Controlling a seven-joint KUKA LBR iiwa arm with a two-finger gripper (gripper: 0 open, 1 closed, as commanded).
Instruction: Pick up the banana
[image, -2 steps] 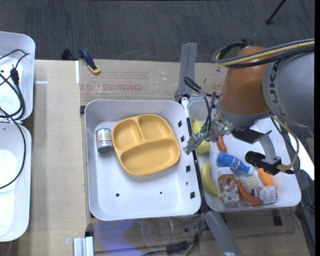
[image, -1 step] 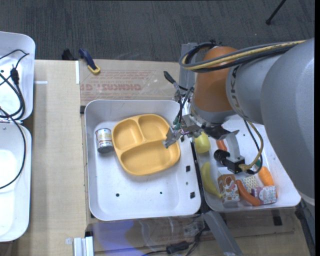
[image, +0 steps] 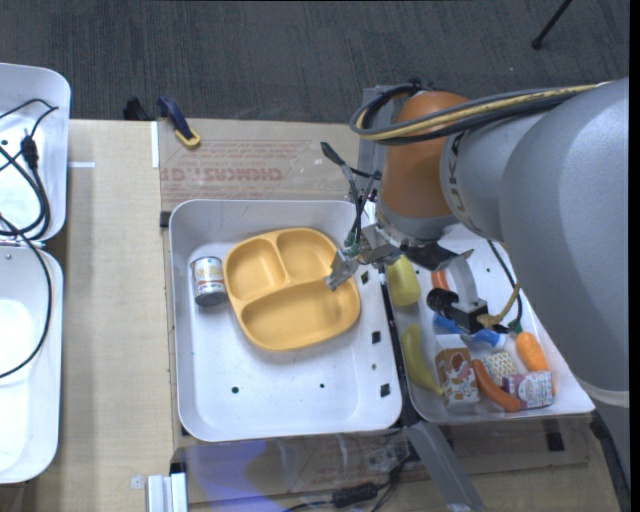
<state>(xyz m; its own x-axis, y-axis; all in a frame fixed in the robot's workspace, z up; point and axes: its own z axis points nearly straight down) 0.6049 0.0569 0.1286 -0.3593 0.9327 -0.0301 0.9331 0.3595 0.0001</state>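
Observation:
The banana is yellow-green and lies lengthwise along the left wall of the right bin, towards the front. My gripper hangs over the left bin, just above the right rim of a yellow divided plate. It is up and to the left of the banana, across the wall between the bins. Nothing shows in the gripper. The arm's orange band and grey body cover the back of the right bin.
A small tin can stands left of the plate in the left bin. In the right bin, a yellow-green rounded fruit lies behind the banana, with a snack packet, carrots and a small carton to its right.

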